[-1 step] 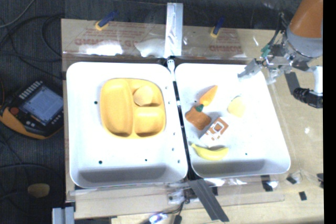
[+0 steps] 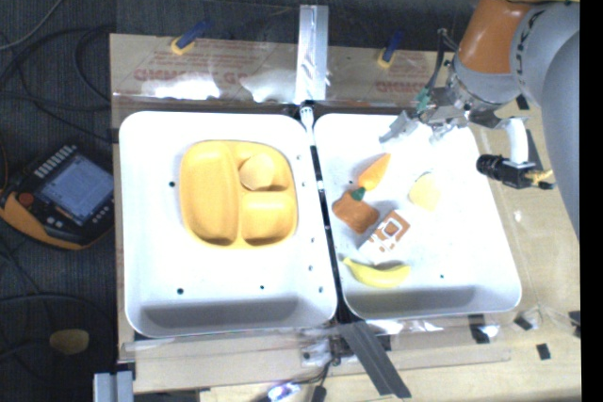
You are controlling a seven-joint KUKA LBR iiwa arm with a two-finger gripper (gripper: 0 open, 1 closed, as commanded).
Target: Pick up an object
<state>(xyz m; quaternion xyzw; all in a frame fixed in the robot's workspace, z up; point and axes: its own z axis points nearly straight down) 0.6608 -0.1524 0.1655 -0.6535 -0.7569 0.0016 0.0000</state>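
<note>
In the camera view my gripper (image 2: 417, 128) hangs over the far part of the right bin (image 2: 490, 259), fingers spread open with nothing between them. Just below and left of it lies an orange carrot (image 2: 374, 169). A pale yellow piece (image 2: 426, 192) rests nearer the bin's middle. Further forward are a brown-orange item with a green tip (image 2: 353, 211), a small white box with orange marks (image 2: 388, 232), and a yellow banana (image 2: 378, 272) near the front wall.
The left bin (image 2: 151, 278) holds a yellow divided tray (image 2: 226, 202) with a tan round piece (image 2: 256, 171) in one compartment. A ridge (image 2: 320, 202) separates the bins. The arm's orange band (image 2: 490, 33) looms at the upper right.
</note>
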